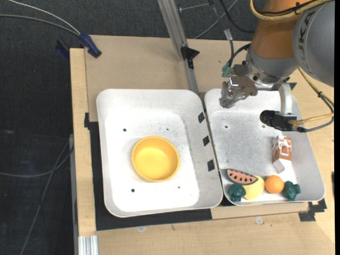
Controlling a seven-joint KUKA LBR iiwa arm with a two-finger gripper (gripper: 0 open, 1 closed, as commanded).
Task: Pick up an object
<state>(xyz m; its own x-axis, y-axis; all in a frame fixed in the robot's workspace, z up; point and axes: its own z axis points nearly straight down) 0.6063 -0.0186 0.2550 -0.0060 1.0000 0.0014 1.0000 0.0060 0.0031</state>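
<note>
Gripper over far-left corner of right bin; whether its grip is spread or pressed together, cannot tell.
Yellow bowl in left bin. Watermelon slice, orange along right bin's near edge.

No legible text, numbers or brand marks. The small carton, at 3 o'clock in the right bin, carries printing too blurred to read.

A robotics lab: bench clamped with loose cables, twin white bins.
</note>
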